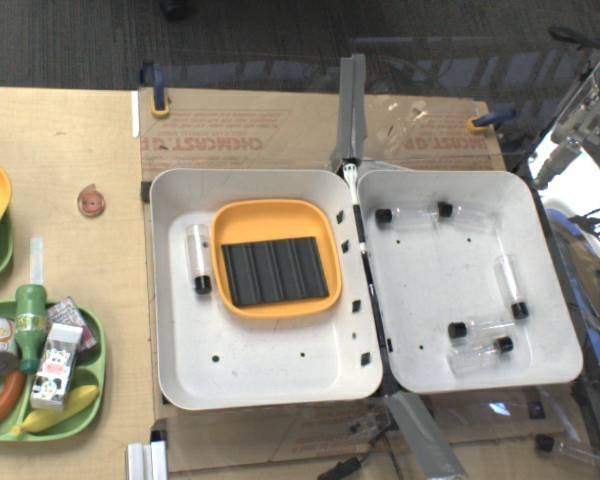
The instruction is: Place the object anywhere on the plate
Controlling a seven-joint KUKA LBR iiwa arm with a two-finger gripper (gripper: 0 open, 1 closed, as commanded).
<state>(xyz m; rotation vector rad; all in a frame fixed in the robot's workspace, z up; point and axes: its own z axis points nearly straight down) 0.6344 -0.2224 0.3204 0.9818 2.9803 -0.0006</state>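
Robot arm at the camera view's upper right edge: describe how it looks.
The arm reads as a pale grey, slanting, blurred form with thin darker lines along it, above the far corner of the right shallow white bin. Markings and cables are too blurred to tell.

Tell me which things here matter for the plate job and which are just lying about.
Job:
- orange plate, left bin
- dark ridged block lying on it
- clear vial beside the plate
- clear vials in the right bin

Lying about:
- green tray of toy food
- small pink disc
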